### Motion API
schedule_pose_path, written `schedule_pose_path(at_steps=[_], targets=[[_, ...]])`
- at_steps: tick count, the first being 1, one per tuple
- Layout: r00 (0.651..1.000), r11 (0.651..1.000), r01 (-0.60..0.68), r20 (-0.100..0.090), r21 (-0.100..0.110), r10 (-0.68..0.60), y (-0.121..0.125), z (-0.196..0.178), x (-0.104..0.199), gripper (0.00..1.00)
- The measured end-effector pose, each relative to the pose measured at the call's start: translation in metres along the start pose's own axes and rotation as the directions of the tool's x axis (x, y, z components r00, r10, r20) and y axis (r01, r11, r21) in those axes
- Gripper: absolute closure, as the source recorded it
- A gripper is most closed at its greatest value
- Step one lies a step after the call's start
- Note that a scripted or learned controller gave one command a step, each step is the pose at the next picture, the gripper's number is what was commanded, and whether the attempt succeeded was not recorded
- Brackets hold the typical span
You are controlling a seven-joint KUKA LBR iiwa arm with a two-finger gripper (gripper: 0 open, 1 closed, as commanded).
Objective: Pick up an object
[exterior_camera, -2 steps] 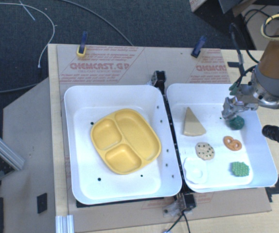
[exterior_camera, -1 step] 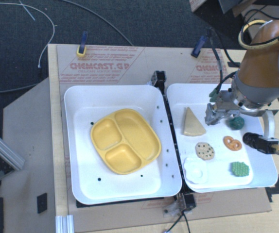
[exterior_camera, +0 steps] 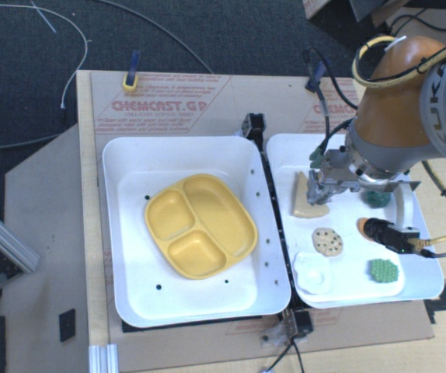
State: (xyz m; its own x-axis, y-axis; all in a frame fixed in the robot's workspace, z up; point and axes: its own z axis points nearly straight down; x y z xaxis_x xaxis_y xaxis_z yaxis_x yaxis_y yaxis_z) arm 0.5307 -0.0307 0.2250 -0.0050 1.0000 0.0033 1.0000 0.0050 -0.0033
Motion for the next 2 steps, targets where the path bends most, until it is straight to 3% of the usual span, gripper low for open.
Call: schedule_pose_path(at_steps=[2], targets=[[1.0,1.0,0.001,0.001,-0.004,-0.001,-0.017,-0.009,0.116,1.0]])
